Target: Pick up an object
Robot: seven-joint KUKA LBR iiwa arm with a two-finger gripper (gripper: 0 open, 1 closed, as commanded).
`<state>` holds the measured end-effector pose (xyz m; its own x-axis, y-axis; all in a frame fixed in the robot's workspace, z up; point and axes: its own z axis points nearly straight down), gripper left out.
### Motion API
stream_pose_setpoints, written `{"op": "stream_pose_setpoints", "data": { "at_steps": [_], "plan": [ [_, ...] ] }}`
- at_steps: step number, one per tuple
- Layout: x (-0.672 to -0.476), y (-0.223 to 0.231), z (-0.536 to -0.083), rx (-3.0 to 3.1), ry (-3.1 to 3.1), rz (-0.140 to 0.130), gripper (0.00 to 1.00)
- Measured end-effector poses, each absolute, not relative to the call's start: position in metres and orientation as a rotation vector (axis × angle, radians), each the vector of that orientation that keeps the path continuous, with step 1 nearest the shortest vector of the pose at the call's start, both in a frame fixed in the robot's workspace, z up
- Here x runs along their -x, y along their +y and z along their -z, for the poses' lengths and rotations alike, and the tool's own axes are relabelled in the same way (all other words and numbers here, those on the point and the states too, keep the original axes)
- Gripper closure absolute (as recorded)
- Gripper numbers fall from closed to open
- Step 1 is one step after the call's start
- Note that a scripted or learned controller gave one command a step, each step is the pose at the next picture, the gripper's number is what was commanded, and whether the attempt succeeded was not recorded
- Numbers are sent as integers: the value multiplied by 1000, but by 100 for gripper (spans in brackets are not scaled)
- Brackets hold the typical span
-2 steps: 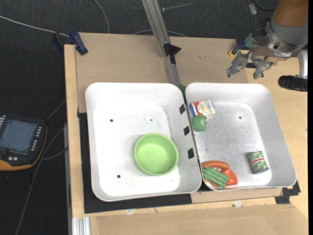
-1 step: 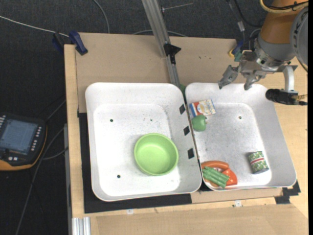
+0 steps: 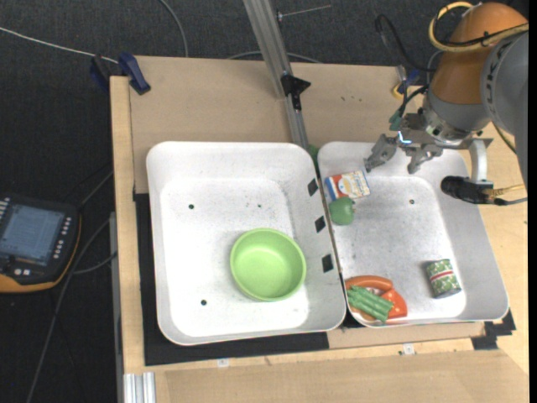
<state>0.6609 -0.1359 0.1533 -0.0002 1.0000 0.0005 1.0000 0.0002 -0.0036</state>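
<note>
A: Since you start at the near edge, what lies closest?

B: In the right bin (image 3: pixel 470 250), at its near-left corner, an orange and green toy (image 3: pixel 375 300) rests against the rim. Just right of it, a small green can (image 3: pixel 442 277) lies apart on the bin floor.

A: And the left bin (image 3: pixel 168 225)?

B: A green bowl (image 3: pixel 268 264) sits upright in its near-right part.

A: Farther back?

B: Against the right bin's left wall, a green ball (image 3: pixel 341 211) touches a white carton with red and blue print (image 3: pixel 347 185), which lies just beyond it.

A: Where is the gripper (image 3: pixel 395 156)?

B: Above the far end of the right bin, right of the carton and apart from it. Its fingers (image 3: pixel 377 155) are spread, nothing between them. The arm (image 3: pixel 470 57) with its orange band rises behind, at the far right.

A: Anything else?

B: A metal post (image 3: pixel 273 40) slants away from between the bins, and a handheld pendant (image 3: pixel 33 242) lies off the bench (image 3: pixel 218 99), at the left.
</note>
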Motion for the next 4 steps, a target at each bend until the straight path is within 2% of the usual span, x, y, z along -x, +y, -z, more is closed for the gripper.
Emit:
{"op": "stream_pose_setpoints", "data": {
  "at_steps": [1, 2, 4],
  "plan": [
    [-660, -136, -102, 2220, -2220, -2, 0],
    [-662, -136, -115, 2222, -2223, 3, 100],
    [-653, -140, -238, 2224, -2225, 5, 100]
  ]
}}
